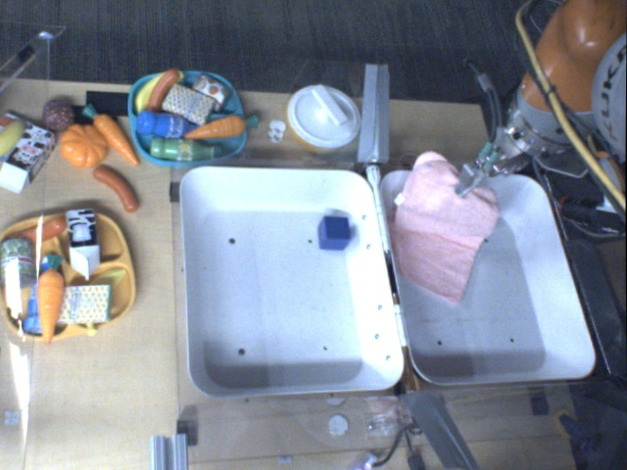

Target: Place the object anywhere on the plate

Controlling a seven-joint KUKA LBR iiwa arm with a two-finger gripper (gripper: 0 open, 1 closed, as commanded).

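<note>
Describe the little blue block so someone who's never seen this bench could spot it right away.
Find the two white bins side by side and take the left bin. The blue block sits on its floor near the upper right corner, close to the divider. It is small, dark blue and cube-shaped, unlike the large pink cloth next door.

Pink cloth [443,225] — crumpled, draped in right bin [549,351]

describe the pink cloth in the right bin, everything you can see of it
The cloth is pale pink with a soft, towel-like texture. It lies crumpled and partly folded in the upper left part of the right bin, its left edge by the wall next to the left bin. It is broad at the top and narrows to a blunt point lower down. The gripper meets it at the upper right corner, where the fabric seems pulled up a little. Nothing else touches it.
</note>
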